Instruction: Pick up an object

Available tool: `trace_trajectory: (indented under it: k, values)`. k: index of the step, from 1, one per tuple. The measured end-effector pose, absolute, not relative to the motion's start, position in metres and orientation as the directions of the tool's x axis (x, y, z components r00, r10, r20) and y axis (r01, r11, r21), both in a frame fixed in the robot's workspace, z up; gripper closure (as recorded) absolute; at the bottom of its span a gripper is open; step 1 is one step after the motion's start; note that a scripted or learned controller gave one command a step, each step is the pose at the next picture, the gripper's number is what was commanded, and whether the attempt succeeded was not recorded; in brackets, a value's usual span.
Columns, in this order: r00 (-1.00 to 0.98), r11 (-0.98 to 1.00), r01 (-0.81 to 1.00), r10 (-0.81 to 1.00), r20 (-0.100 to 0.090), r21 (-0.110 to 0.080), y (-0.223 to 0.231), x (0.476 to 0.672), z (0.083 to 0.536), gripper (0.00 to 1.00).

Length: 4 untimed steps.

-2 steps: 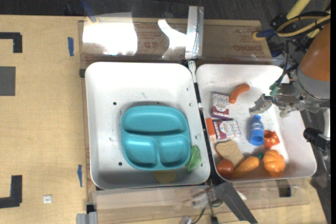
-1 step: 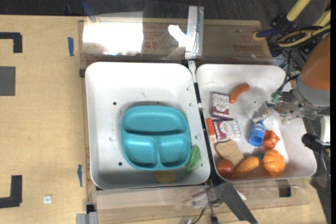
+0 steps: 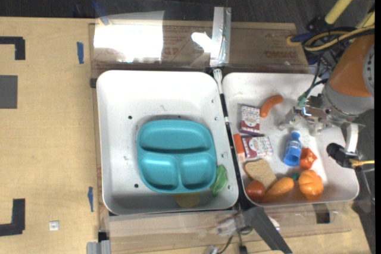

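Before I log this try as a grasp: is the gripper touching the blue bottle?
Apart. The camera view shows bare white bin floor between the gripper and the blue bottle, which lies below it in the right bin.

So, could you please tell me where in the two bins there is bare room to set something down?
Left bin: bare floor behind and left of the teal divided tray. Right bin: a bare strip along the back wall, behind the orange sausage. Its front is crowded: blue bottle, bread slice, tomato, small pumpkin.

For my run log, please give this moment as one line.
arm: over right bin | gripper: near blue bottle | grasp: not visible | left bin: teal tray
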<state>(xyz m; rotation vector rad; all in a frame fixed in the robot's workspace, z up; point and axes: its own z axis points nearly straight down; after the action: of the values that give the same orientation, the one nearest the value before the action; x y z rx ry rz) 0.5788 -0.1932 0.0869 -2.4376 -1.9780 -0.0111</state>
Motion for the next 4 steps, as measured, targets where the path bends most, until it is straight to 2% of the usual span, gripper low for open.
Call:
trace_trajectory:
  k: [1,2,3,4]
  values:
    - [0.167,-0.167,0.986,0.986,0.007,0.003,-0.195,0.541,0.087,0.00]
    - [0.169,-0.169,0.986,0.986,0.003,0.008,-0.196,0.543,0.099,1.00]
    - [0.167,-0.167,0.986,0.986,0.002,-0.001,-0.166,0.518,0.133,1.00]
    - [0.167,-0.167,0.986,0.986,0.002,0.000,-0.166,0.519,0.143,1.00]
